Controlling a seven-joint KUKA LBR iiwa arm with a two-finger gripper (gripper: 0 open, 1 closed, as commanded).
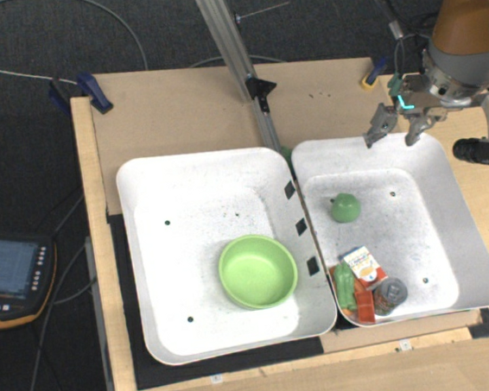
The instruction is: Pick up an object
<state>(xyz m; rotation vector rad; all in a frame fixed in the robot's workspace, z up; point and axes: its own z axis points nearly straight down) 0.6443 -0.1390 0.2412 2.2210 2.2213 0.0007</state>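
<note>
My gripper [396, 133] hangs over the far rim of the right bin [454, 203], its two fingers spread open with nothing between them. Below it in that bin lies a small green round object [345, 208]. At the bin's near left corner sits a cluster: a white and orange carton [361, 264], a green piece [345, 288], a red packet [364, 304] and a grey round object [391, 293]. The gripper is well above and behind all of these.
The left bin [171, 241] holds a light green bowl [258, 271]. A metal pole [233, 44] slants down to the gap between the bins. A blue clamp [93, 92] grips the bench's far left corner. A handheld pendant [10, 276] lies off the bench at the left.
</note>
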